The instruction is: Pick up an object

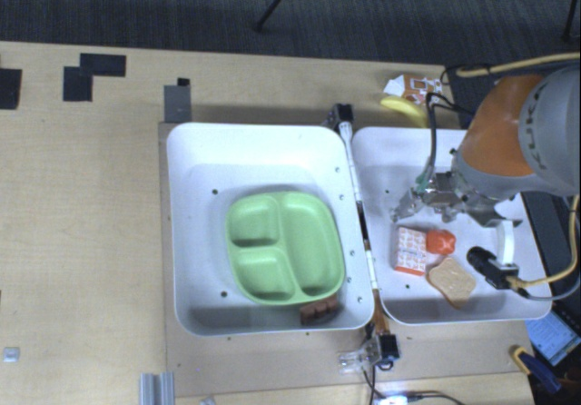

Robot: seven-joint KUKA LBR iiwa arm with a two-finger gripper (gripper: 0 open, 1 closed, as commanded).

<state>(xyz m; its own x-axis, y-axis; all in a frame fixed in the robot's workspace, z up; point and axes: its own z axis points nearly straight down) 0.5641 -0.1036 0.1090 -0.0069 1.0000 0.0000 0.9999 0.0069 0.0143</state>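
A: Where do you find something to pick up?

B: Look in the right bin. A white packet with orange print lies flat on its floor, a small red piece touches the packet's right edge, and a tan bread-like slice sits just below them.

A: And the gripper?

B: You'll see it inside the same bin, just beyond the packet's far edge. Whether it touches the packet, you cannot tell. Nothing shows in its grasp, and you cannot tell if the claw is spread or pressed together.

A: How is the arm set?

B: It comes in from the right. Its orange band is over the bin's right side, and the wrist is bent down and leftward toward the bin's middle.

A: Anything else around you?

B: The left bin holds a green divided tray with a brown item at its near edge. A yellow piece lies on the bench behind the right bin.
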